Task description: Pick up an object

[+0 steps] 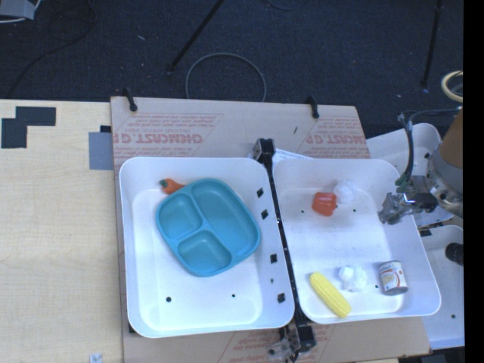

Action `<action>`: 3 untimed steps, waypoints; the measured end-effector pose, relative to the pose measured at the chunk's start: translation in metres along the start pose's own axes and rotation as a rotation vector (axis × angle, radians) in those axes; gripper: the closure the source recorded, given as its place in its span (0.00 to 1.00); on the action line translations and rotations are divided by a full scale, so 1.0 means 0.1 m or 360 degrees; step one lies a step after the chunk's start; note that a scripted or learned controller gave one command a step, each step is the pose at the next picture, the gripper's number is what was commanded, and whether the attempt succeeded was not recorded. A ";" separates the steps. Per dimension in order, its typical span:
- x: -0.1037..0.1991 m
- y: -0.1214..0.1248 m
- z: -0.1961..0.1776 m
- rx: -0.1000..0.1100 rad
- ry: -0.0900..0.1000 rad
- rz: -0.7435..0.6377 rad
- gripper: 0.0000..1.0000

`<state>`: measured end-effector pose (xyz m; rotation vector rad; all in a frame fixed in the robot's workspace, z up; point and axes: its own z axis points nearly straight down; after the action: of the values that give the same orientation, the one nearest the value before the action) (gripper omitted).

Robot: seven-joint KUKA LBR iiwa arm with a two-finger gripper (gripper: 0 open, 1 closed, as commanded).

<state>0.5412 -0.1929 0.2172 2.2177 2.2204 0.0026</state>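
The gripper [393,208] hangs over the right bin's [363,308] three o'clock rim; whether it is apart or together cannot be told. In that bin a red pepper [324,203] lies toward twelve, a corn cob [330,294] toward six and a small can [392,277] toward five.

The arm [451,153] is grey with an orange band above the wrist. A black cable loops beside it. The gripper [391,210] is small, metallic grey.
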 end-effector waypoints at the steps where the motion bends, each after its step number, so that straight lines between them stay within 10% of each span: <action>1: 0.43 0.08 0.04 0.0010 0.0006 -0.0004 1.00; 3: 1.57 0.13 0.05 0.0010 0.0007 -0.0007 1.00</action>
<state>0.5544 -0.0359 0.2122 2.2180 2.2303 0.0007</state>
